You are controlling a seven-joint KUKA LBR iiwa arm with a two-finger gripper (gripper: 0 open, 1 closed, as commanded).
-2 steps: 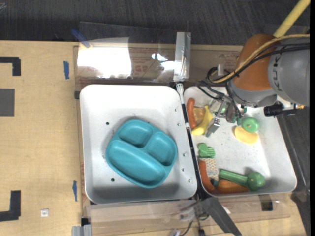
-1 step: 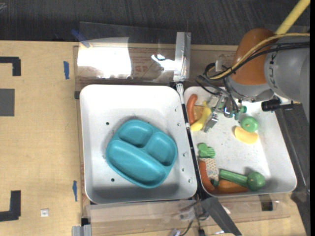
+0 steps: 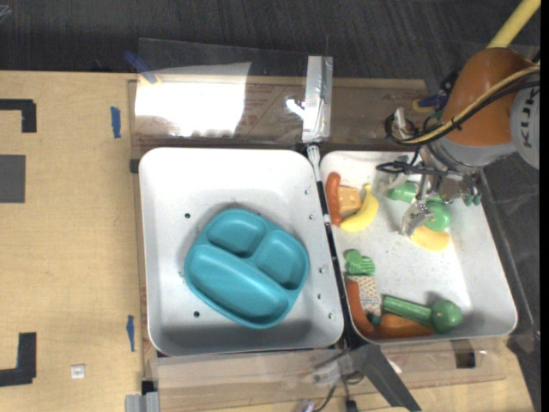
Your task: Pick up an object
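While hovering, claw [image 3: 418, 221] nears green toy [image 3: 433, 215]; no writing legible.

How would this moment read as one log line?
gripper: low in right bin, over green and yellow toys | grasp: unconfirmed | teal divided plate: left bin

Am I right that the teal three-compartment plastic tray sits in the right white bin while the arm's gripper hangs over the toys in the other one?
Not quite: the camera view shows the teal three-compartment plastic tray in the left white bin; the gripper hangs over the toys in the right white bin.
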